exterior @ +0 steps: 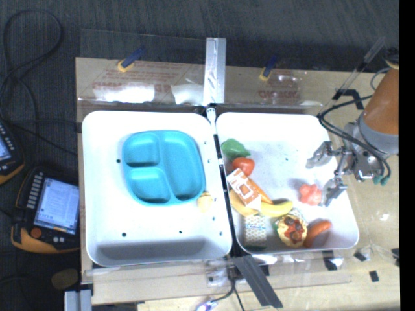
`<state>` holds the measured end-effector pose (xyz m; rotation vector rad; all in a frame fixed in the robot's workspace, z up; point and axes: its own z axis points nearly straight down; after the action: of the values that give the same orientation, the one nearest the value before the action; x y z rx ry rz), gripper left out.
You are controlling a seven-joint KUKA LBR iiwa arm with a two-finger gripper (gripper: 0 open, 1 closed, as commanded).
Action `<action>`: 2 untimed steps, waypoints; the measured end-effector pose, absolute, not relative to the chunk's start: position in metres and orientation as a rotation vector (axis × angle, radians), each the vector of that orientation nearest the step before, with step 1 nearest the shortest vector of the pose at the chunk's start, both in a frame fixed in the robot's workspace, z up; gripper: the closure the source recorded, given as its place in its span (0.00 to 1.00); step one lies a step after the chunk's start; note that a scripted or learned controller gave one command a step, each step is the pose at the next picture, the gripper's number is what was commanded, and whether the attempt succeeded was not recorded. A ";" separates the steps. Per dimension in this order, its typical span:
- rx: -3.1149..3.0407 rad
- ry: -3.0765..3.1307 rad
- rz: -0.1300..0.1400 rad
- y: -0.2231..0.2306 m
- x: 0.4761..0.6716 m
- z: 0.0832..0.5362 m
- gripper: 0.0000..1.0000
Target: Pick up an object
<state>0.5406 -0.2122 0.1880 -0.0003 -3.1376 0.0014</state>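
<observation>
Camera view, gripper [329, 172]: hangs over the right side of the right bin, its two fingers spread apart with nothing between them; one fingertip sits up near the bin's right wall, the other lower, just beside a pink object.
Arm [382, 112]: comes in from the right edge, grey with its orange band showing above the wrist.
Pink object [310, 194]: small, lumpy, pinkish-red, on the floor of the right bin, just left of the lower fingertip (contact cannot be judged).
Right bin [285, 131]: shallow and white; its load is crowded along the left wall and front.
Right bin contents: a green piece [233, 149] at the top of the pile, a red tomato-like piece [244, 166] below it, an orange and white packet [242, 186] tilted on a banana [269, 208], a pale patterned block [255, 228] at the front, a red and yellow mixed item [291, 229] beside it, and a red sausage-shaped piece [318, 230] toward the front right corner.
Left bin [104, 225]: white, beside the right bin, sharing the middle divider.
Left bin contents: a blue divided tray [162, 166] lying flat, and a small cream-coloured lump [205, 202] by the divider, just off the tray's lower right corner.
</observation>
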 end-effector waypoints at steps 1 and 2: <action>-0.085 -3.160 0.019 -0.177 0.503 0.113 0.00; -0.481 -3.114 0.012 -0.117 0.500 0.106 0.00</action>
<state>0.5004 -0.1168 0.1055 -0.4807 -3.1137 0.0117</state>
